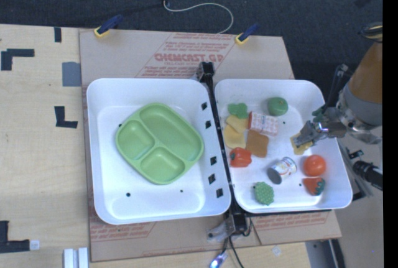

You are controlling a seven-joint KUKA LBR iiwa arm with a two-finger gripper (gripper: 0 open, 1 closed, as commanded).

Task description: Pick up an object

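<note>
Two glossy white bins (99,136); left holds smooth green divided plate (160,143).

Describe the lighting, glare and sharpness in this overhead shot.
Camera view: lighting is even and soft, with faint shadows under the green plate; the white bins' rims look bright and slightly washed out; small toys and the gripper are mildly blurred, with details hard to read.

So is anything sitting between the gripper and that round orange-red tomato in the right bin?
Nothing visible. The gripper hangs at the right bin's right side, with the round orange-red tomato just below it in the view; a small yellow piece lies beside the gripper, off that line.
</note>
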